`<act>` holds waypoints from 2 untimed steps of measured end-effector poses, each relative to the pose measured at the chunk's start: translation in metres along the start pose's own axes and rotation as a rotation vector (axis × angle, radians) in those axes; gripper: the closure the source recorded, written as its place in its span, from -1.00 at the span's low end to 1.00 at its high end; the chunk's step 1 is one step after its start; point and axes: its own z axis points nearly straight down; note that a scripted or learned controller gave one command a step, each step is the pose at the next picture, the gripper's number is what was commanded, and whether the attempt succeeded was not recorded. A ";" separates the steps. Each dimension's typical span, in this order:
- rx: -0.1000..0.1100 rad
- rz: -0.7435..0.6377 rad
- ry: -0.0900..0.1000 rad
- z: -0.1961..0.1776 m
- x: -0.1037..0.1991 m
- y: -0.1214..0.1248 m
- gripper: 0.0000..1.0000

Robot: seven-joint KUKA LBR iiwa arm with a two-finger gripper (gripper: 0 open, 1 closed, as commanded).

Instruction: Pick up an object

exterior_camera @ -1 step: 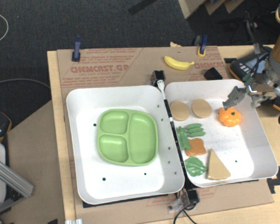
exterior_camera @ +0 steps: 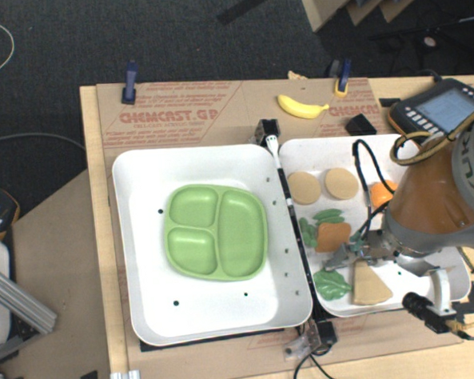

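Dark carpet surrounds a cardboard-covered bench (exterior_camera: 168,117) on which two white bins are set; the left bin (exterior_camera: 147,294) bears a green divided plate (exterior_camera: 217,231). The right bin (exterior_camera: 459,279) is filled with small toy foods. The gripper (exterior_camera: 354,251) is seen low among them, just beside a brown block (exterior_camera: 333,236), probably light and stiff, best taken across its flat sides. Whether anything is held cannot be told.

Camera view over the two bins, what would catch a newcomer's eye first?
The green divided plate stands out most, lying alone in the left white bin. Next comes the grey and orange arm reaching in from the right, its claw low over play food in the right bin: two tan discs, green leaves and a tan wedge. A yellow banana lies on the bench behind the bins.
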 end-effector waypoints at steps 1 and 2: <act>-0.012 0.001 -0.005 -0.017 -0.002 0.004 1.00; -0.014 0.002 -0.006 -0.027 -0.002 0.004 1.00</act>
